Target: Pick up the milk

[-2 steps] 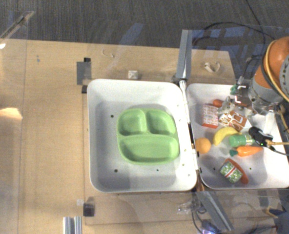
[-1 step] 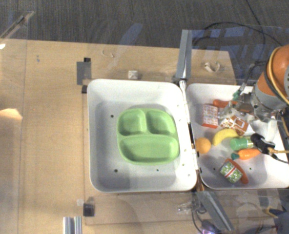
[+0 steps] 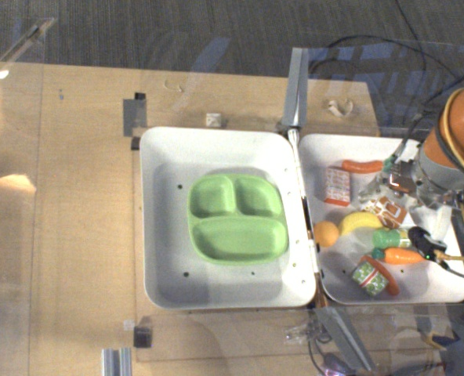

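Observation:
The milk looks like the small red-and-white carton (image 3: 337, 185), lying flat in the upper left part of the right bin (image 3: 451, 288). My gripper (image 3: 392, 182) hangs over the upper right part of that bin, a short way to the right of the carton. It sits just above a brown-and-white patterned pack (image 3: 389, 209). The grey arm with its orange band (image 3: 461, 124) comes in from the right edge.
Around the carton lie a red sausage (image 3: 362, 165), a yellow lemon (image 3: 360, 223), an orange (image 3: 324, 233), a green piece (image 3: 391, 238), a carrot (image 3: 405, 256) and a green can (image 3: 371, 276). The left bin (image 3: 161, 210) holds a green divided plate (image 3: 237, 217).

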`<state>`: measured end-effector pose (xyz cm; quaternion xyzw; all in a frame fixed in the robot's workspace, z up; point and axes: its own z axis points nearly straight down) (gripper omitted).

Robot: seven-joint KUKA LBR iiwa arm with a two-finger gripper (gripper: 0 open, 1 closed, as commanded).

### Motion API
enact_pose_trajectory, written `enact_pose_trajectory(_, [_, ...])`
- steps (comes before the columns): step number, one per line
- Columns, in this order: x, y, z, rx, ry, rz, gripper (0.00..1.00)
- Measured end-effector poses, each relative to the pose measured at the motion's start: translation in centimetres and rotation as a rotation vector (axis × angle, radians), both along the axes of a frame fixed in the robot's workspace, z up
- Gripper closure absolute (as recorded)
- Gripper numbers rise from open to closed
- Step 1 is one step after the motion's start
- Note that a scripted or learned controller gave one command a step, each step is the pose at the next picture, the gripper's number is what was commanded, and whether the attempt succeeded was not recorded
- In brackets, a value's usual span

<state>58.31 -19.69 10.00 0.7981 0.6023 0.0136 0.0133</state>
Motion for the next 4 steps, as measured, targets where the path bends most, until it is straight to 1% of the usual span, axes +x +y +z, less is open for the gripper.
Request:
enact_pose_trajectory(1, [0.4,0.2,1.3,0.0,-0.01,0.004,1.0])
enact_pose_trajectory(2, [0.4,0.2,1.3,0.0,-0.01,0.003,0.0])
enact_pose_trajectory(3, [-4.0,0.1,-0.6,-0.006,0.012,0.096,0.0])
enact_pose_trajectory(4, [-3.7,0.1,0.6,-0.011,0.003,0.098,1.0])
